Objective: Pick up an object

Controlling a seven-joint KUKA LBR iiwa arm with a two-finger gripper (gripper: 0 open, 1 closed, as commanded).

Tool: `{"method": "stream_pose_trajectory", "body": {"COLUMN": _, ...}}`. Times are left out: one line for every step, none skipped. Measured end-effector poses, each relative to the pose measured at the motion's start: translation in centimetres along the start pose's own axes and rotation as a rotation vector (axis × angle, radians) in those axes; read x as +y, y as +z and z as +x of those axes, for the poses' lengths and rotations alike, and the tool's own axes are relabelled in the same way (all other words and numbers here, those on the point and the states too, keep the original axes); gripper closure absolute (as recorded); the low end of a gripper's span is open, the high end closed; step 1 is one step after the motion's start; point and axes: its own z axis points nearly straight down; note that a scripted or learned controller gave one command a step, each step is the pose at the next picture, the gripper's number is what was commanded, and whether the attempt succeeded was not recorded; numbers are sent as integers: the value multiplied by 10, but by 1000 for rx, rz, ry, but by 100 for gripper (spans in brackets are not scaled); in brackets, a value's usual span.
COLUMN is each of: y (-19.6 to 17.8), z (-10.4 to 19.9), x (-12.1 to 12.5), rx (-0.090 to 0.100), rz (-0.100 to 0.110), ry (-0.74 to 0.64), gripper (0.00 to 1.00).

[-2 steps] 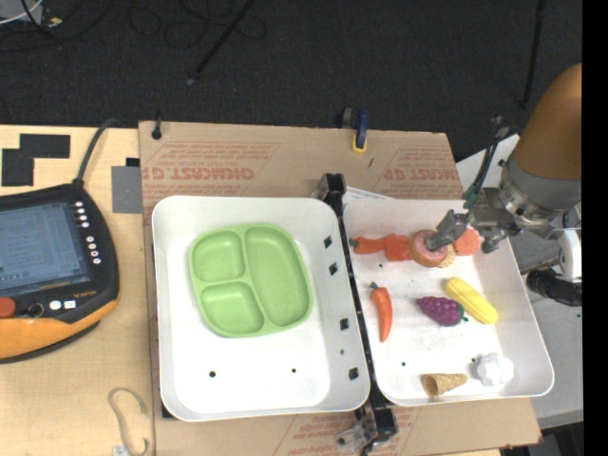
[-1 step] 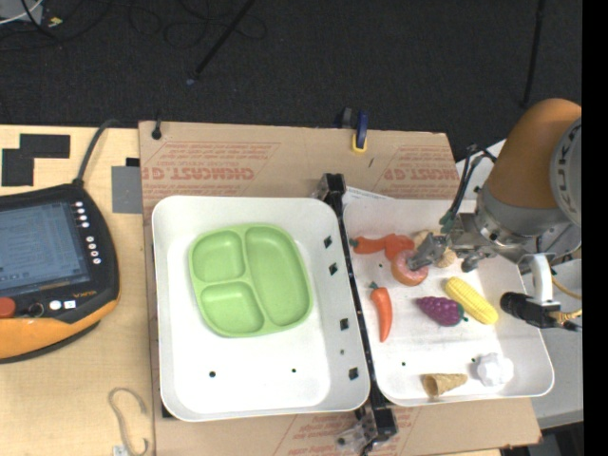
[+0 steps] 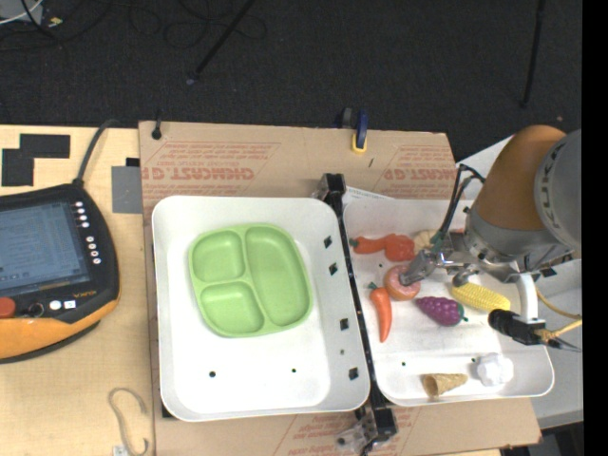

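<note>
The right bin (image 3: 532, 373) holds several toy foods. A pink donut (image 3: 399, 286) lies near its middle, with a red pepper (image 3: 385, 246) behind it and an orange chili (image 3: 381, 313) in front. Purple grapes (image 3: 439, 309) and a yellow corn cob (image 3: 481, 298) lie to the right. My gripper (image 3: 417, 271) reaches in from the right and sits low over the donut's right edge, hiding part of it. I see nothing lifted off the bin floor.
An ice cream cone (image 3: 445, 383) and a white crumpled object (image 3: 492, 370) lie at the right bin's front. The left bin (image 3: 180, 350) holds a green divided plate (image 3: 252, 279). A teach pendant (image 3: 47, 264) rests at the far left.
</note>
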Motion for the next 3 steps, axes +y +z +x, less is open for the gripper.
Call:
{"method": "stream_pose_trajectory", "body": {"y": 17, "z": 1, "x": 1, "rx": -3, "rz": -6, "ry": 1, "gripper": 0}}
{"method": "stream_pose_trajectory", "body": {"y": 4, "z": 2, "x": 3, "rx": 5, "rz": -10, "ry": 5, "gripper": 100}}
{"method": "stream_pose_trajectory", "body": {"y": -40, "z": -7, "x": 2, "rx": -2, "rz": -6, "ry": 8, "gripper": 100}}
